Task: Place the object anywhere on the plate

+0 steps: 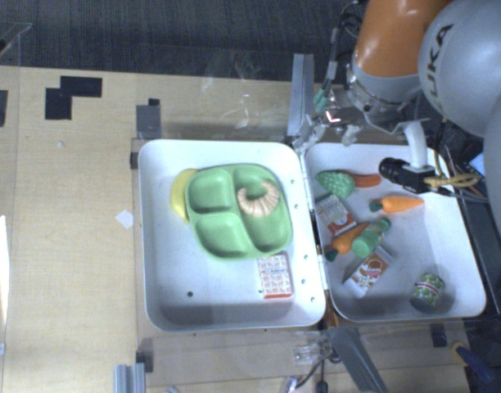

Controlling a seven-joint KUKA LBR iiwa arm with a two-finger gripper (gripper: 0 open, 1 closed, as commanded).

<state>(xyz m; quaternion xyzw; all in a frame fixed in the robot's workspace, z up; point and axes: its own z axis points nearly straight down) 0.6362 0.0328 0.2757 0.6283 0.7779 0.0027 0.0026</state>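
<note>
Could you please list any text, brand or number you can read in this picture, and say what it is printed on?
"UKA": letters on the grey arm, the brand name cut short in the view.
Red-and-white carton in the left bin: print too small to read.
Small cartons and can in the right bin: labels blurred, unreadable.

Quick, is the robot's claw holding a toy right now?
Gripper: above the right bin's back edge; open or shut cannot be told, and no toy is seen in it.
</note>
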